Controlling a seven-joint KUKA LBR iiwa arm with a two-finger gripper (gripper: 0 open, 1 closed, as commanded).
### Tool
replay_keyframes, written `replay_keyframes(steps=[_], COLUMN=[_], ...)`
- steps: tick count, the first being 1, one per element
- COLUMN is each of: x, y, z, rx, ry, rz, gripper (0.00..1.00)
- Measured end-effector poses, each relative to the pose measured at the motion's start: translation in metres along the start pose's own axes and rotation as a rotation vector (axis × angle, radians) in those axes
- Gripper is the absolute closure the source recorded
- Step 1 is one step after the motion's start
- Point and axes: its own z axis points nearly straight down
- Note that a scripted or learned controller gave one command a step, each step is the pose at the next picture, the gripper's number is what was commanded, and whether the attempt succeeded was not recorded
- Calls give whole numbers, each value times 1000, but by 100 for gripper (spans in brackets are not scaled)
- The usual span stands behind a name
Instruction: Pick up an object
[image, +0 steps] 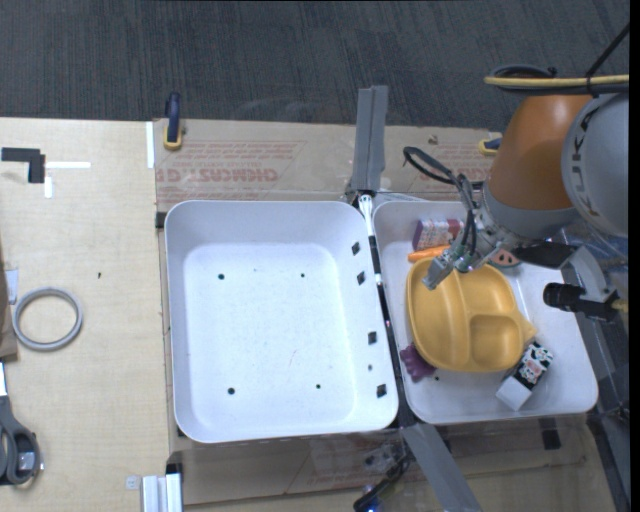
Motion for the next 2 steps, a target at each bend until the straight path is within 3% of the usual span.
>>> replay_keyframes(steps=[1,2], x=[8,-46], y=[-23,-70], z=[0,97], rx=[1,-4], ry=[2,-5], rz=[-250,-346], gripper=[100,100])
